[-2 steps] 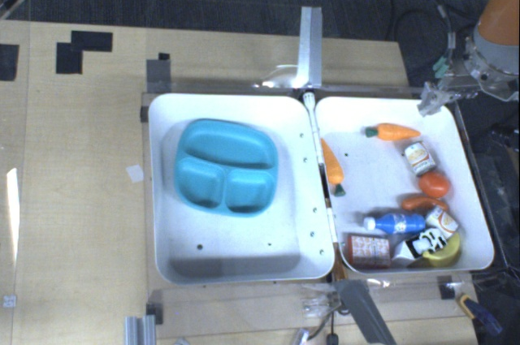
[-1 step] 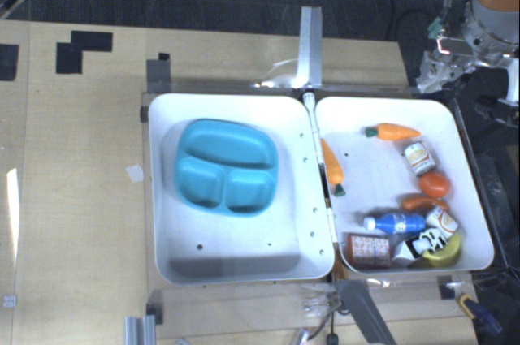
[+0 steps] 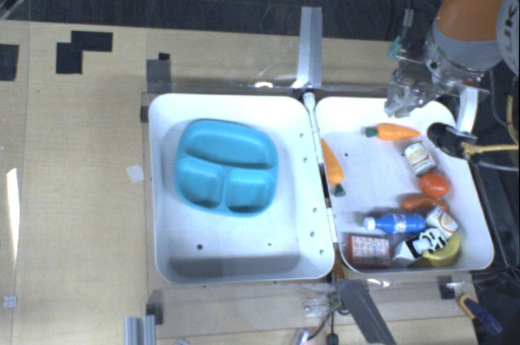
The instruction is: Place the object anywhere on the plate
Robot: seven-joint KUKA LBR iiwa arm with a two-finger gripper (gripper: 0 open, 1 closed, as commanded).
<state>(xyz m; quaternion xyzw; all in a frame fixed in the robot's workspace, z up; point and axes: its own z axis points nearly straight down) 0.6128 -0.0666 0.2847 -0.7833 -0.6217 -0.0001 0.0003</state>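
A blue divided plate (image 3: 225, 166) lies in the left white bin (image 3: 175, 250). The right bin (image 3: 481, 242) holds several items. An orange carrot (image 3: 393, 132) lies near its back, and a second carrot (image 3: 331, 164) rests against the divider between the bins. My gripper (image 3: 405, 98) hangs over the back edge of the right bin, just above and behind the first carrot. Nothing shows in its grasp.
In the right bin lie a small can (image 3: 418, 157), a red-orange round item (image 3: 433, 185), a blue bottle (image 3: 397, 222), a brown packet (image 3: 370, 249) and a yellow and black item (image 3: 435, 243). A metal post (image 3: 310, 43) stands behind the divider.
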